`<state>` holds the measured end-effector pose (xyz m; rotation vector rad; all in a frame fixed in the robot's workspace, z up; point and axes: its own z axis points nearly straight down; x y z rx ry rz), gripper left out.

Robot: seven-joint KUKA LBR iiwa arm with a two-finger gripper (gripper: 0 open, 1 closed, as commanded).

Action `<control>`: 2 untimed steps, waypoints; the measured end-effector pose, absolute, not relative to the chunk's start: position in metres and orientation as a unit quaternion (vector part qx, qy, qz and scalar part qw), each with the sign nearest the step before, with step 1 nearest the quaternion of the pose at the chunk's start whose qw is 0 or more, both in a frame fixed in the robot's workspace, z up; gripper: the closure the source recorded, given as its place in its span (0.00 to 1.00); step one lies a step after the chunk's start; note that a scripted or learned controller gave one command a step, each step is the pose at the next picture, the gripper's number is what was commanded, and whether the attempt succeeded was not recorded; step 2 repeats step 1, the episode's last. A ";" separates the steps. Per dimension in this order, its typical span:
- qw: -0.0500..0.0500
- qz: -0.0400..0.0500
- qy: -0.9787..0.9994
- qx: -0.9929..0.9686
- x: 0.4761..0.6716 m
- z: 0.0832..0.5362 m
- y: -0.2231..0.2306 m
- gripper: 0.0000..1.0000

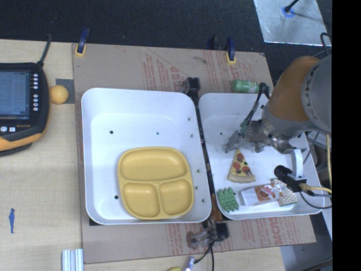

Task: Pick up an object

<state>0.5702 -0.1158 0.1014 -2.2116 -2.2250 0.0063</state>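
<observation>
Red print runs across the cardboard sheet (too faint to read); nothing else legible.

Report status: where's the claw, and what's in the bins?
Claw low in right bin, nothing seen between its fingers. Pizza slice just below it, untouched. Green block, packet at front edge. Yellow tray in left bin.

Even, bright overhead light. White bins near blown out, faint grey shading along inner walls. Soft shadow under yellow tray, short shadow beside pizza slice. Floor beyond worktop's far edge dark, one pale glaring patch at far right. Overall soft, low resolution; arm slightly blurred. Small print on cardboard unreadable.
</observation>
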 end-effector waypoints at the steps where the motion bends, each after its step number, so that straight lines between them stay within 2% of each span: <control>1: 0.001 0.001 -0.708 -0.706 0.544 0.092 -0.101 0.00; 2: 0.001 0.001 -0.708 -0.706 0.544 0.092 -0.101 0.00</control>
